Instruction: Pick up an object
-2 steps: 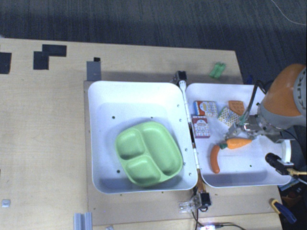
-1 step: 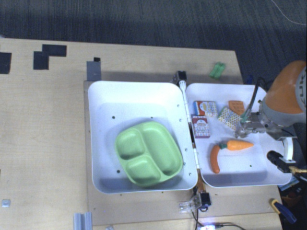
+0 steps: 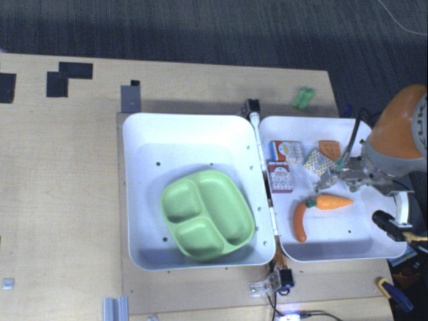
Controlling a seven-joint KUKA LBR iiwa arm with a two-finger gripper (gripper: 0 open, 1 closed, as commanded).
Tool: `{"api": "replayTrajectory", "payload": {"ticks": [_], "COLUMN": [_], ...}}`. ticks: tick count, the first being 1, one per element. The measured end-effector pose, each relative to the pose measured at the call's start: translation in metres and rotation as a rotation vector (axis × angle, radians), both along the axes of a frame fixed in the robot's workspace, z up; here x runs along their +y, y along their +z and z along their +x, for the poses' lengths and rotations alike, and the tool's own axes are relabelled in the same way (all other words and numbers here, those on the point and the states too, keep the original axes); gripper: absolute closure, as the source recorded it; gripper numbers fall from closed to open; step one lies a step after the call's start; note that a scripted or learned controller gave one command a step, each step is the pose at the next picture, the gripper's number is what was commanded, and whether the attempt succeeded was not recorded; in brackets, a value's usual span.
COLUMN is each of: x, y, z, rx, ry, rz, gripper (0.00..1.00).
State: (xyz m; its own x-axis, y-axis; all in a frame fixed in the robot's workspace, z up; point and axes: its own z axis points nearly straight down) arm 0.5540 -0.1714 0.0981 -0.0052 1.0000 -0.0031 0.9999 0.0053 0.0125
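Toy carrot (image 3: 332, 202) — orange with a green stub at its left end — lies on its side in the right-hand bin (image 3: 334, 251), about mid-floor. The gripper (image 3: 332, 181) hangs just on its far side, close over the carrot's left part; whether its claw is spread or closed cannot be told from this slant, and nothing is visibly held in it. The grey arm with its orange band (image 3: 401, 129) comes in from the right above the bin's right rim.

Left of the carrot and nearer, a reddish sausage-shaped toy (image 3: 299, 221) lies lengthwise, its far end almost meeting the carrot's green stub. Farther back sit two small cartons — a red one (image 3: 280, 177) near the dividing wall and a lighter one (image 3: 287, 151) beyond it. A pale wrapped packet (image 3: 315, 160) and an orange-brown wedge (image 3: 329, 149) lie to the right of these, at the far side.

The left bin (image 3: 144, 139) holds a green divided plate (image 3: 208, 213) with three compartments. On the bench beyond the right bin rests a small green object (image 3: 303, 98).
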Motion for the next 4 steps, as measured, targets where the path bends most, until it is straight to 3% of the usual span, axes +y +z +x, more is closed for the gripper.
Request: {"api": "replayTrajectory", "payload": {"ticks": [1, 2, 3, 4], "x": [0.038, 0.038, -0.036, -0.032], "y": [-0.011, 0.000, -0.011, -0.012], "z": [0.003, 0.005, 0.015, 0.016], "rx": [0.006, 0.000, 0.004, 0.007], "ry": [-0.001, 0.000, -0.002, 0.001], "rz": [0.003, 0.001, -0.002, 0.006], "gripper": [0.00, 1.00, 1.00, 0.00]}}
